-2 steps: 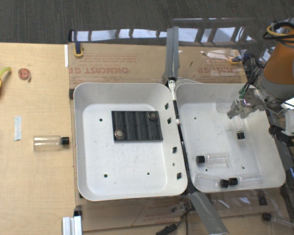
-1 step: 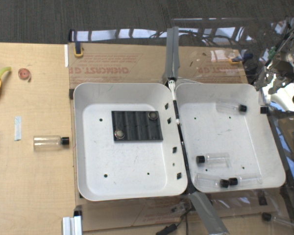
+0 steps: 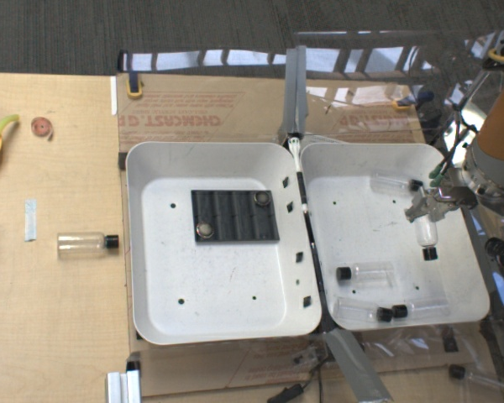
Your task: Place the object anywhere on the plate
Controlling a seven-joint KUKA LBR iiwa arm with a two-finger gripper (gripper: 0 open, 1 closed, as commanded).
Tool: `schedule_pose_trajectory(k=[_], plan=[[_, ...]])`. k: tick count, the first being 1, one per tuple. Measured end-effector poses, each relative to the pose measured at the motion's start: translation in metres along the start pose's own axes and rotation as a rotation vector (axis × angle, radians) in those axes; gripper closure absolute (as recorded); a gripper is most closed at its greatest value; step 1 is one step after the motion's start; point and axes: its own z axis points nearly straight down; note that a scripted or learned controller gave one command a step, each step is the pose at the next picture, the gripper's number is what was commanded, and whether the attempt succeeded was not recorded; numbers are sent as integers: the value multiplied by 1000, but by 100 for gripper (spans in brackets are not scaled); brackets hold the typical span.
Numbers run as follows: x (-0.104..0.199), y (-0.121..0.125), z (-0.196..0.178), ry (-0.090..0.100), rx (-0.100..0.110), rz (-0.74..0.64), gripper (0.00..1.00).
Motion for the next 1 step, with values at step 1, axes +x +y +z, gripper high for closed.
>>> schedule_pose_trajectory(k=[1], plan=[[-54, 71, -99, -2, -4, 27, 100]])
